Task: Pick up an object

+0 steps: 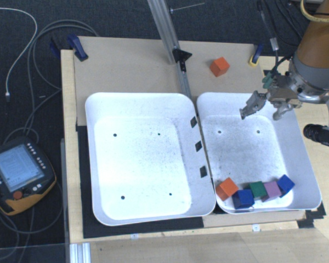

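**Five blocks in right bin, gripper aloft with nothing in it**

Two metal fingers of the gripper (266, 109) stand spread apart above the far end of the right bin (304, 153); the gap between them shows only white bin floor, so nothing is gripped and nothing touched. One finger (250, 108) angles toward the bin divider, the other sits nearer the bin's right wall. The wrist above is grey, with the orange band (318, 43) over it.

Task objects: small matte cubes clustered along the near wall of the right bin, well apart from the gripper. From the left: orange block (227, 188), dark blue block (243, 198), green block (257, 190), mauve block (272, 189), blue block (285, 184). Neighbours touch or nearly touch; several sit tilted against the curved wall.

A second orange cube (220, 66) lies on the bare bench (126, 64) beyond the bins.

Both bins are shallow, white, round-cornered, with a speckled floor. The left bin (98, 163) shows four dark dots on its floor
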You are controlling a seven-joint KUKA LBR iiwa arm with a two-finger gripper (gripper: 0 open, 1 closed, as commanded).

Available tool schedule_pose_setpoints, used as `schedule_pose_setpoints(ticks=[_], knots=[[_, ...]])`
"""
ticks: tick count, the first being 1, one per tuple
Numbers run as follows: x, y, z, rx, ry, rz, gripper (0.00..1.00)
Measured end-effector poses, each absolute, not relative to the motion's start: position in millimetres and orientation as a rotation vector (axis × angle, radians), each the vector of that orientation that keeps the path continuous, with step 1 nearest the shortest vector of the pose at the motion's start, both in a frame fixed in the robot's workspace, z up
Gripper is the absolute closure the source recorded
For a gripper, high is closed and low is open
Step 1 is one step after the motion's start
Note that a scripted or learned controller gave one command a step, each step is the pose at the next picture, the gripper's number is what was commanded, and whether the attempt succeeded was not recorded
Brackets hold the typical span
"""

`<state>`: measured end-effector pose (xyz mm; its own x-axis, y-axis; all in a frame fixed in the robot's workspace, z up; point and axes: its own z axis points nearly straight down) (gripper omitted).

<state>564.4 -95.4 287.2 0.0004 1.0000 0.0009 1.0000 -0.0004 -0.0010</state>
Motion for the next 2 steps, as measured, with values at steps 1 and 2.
schedule_pose_setpoints(ticks=[1, 2], knots=[[565.1, -95.0, 298.5, -2.221, -2.223, -0.004, 1.00], [517.6, -75.3, 319.9, -2.217, -2.223, -0.001, 1.00]])
